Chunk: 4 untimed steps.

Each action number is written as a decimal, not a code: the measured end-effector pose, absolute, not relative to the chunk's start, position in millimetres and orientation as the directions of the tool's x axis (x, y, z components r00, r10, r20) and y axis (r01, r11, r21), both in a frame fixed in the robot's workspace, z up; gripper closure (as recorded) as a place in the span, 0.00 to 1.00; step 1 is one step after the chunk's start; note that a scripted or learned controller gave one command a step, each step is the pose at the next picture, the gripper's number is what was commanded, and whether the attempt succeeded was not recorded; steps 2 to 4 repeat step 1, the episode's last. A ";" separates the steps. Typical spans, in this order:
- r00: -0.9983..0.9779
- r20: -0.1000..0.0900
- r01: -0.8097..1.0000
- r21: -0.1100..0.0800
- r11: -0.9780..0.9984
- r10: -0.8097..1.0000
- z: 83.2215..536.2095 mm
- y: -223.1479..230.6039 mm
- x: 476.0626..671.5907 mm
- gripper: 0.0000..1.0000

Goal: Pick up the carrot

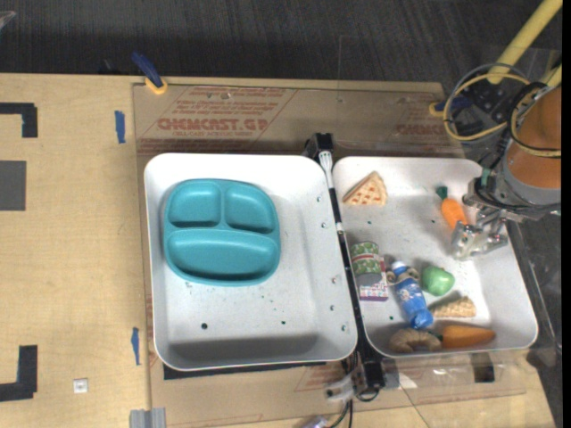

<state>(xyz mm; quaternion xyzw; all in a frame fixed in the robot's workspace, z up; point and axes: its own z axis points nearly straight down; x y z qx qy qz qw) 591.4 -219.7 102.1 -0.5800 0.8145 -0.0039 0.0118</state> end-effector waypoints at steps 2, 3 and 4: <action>-0.385 -0.006 -0.923 -0.017 0.385 -0.923 214.7 -220.9 598.0 1.00; -0.385 -0.006 -0.923 -0.017 0.385 -0.923 214.7 -220.9 598.0 1.00; -0.385 -0.006 -0.923 -0.017 0.385 -0.923 214.7 -220.9 598.0 1.00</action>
